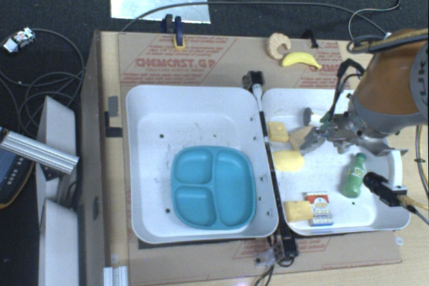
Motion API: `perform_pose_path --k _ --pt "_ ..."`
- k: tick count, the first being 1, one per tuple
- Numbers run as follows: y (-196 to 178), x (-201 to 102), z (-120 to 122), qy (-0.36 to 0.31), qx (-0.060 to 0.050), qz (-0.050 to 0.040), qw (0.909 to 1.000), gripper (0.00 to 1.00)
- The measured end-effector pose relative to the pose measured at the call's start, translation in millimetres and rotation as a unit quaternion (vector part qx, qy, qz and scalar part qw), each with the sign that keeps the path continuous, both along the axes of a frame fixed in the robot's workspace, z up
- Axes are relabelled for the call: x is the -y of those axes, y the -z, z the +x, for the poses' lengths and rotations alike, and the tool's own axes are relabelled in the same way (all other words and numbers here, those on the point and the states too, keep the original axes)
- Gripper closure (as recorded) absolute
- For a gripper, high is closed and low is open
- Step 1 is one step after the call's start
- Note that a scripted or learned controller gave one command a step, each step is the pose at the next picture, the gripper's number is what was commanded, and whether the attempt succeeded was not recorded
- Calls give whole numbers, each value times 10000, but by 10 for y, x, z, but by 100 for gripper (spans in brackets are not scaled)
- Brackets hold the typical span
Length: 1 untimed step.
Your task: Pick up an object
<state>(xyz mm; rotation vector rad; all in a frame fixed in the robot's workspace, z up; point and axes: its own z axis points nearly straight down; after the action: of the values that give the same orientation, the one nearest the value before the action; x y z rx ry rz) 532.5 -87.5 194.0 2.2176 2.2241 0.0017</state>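
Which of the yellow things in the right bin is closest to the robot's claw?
The tan block just beside the gripper. The yellow block sits farther left, the lemon-like lump lower down, and the last yellow piece near the front edge.

A: Right bin [375, 221], contents?
B: Yellow block [277, 131] upper left, flat. Pale yellow lemon-ish item [288, 160] just below it. Green bottle [353, 175] w/ white cap, lying tilted, mid-right. Tan block [299, 211] bottom left, touching small red/white box [320, 207] on its right.
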Motion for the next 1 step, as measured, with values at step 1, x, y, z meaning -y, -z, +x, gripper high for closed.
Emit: perform_pose_path --k 1 --pt "74 533 290 12 3 -8 10000 0"
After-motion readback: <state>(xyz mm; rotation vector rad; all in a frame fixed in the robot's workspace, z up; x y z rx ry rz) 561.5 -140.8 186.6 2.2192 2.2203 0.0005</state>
